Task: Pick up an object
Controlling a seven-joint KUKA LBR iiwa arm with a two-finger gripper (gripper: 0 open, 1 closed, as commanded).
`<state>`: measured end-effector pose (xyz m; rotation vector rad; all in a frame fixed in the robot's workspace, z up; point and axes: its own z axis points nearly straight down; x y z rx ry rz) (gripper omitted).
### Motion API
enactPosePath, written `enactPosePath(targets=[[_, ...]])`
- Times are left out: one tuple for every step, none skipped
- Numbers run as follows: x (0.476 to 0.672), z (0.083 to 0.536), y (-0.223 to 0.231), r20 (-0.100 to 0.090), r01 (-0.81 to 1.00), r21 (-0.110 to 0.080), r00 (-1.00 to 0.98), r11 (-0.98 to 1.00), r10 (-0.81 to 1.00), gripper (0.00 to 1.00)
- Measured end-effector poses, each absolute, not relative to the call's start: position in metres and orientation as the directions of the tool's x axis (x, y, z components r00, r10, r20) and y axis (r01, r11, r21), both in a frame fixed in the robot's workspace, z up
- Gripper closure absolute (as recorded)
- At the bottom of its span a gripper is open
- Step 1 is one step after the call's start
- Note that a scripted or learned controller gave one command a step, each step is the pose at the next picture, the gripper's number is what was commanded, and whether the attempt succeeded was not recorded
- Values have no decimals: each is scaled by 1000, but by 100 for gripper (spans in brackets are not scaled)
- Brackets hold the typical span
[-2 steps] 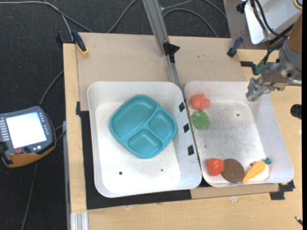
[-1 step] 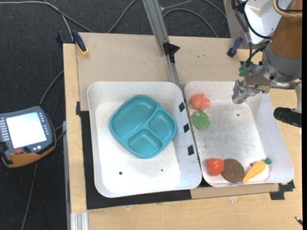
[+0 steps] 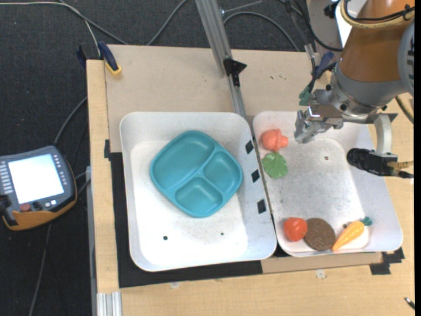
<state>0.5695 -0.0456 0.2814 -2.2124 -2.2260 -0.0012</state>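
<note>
Single fixed camera mounted above bench [image 3: 164, 78], aimed down at slant. Both white bins framed whole: left bin [image 3: 141, 242], right bin [image 3: 381, 196]. Moderate stand-off: dark floor and teach pendant [image 3: 36, 186] taken in at left. Arm [image 3: 378, 41] seen entering from right, cropped at top edge.
</note>
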Motion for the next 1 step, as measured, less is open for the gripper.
enactPosePath(targets=[[558, 280, 10, 3, 1000, -2, -7, 7, 1000, 100]])
